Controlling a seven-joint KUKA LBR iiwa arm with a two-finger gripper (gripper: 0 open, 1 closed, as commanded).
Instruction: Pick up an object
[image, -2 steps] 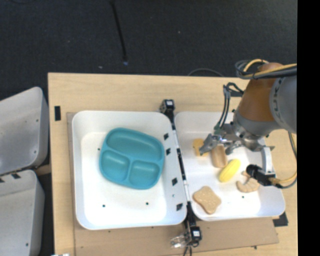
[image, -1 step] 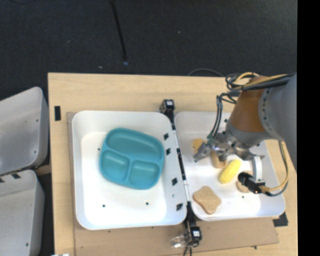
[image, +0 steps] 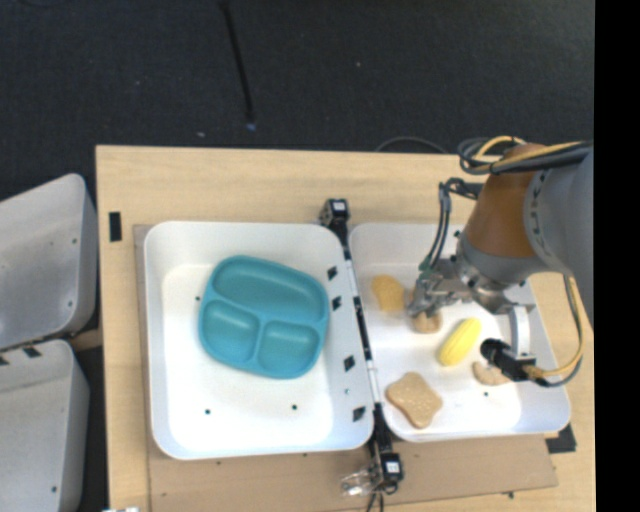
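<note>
The jaws are lowered into the right bin (image: 540, 415), but how far they stand apart cannot be told, since the gripper (image: 428, 305) is seen from above as a dark cluster of metal and nothing is clearly shown between them. Directly at the tips a small tan object (image: 428, 322) is seen, touching or almost touching them, and it is judged to be the piece aimed at. Just to the left a yellowish-orange lump (image: 388, 293) is found, and just to the right a yellow corn-like piece (image: 459, 341); a tan bread-shaped slice (image: 415, 399) lies nearer the front wall, well clear. For the grasp to be made well, the tan object should be centred under the tips, the descent finished before closing, and the neighbours left unbumped. The left bin (image: 175, 420) is occupied by a teal divided plate (image: 264, 316).
</note>
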